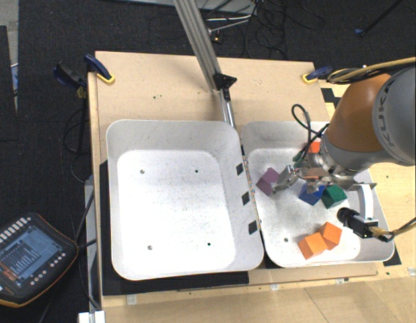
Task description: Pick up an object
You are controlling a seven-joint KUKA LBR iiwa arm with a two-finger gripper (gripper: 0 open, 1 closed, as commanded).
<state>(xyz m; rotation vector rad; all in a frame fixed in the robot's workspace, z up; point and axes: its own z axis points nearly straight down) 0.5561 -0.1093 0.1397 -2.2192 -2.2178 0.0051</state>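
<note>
Reaching is the step in hand: the end effector (287,179) sits low in the right bin (275,258) just beside the purple block (267,180), its grip state unreadable, so closing squarely on it comes next.

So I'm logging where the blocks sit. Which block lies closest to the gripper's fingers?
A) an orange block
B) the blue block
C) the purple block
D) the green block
C: the purple block lies right at the tip of the gripper in the right bin, while the others lie further right or nearer the front rim.
</note>
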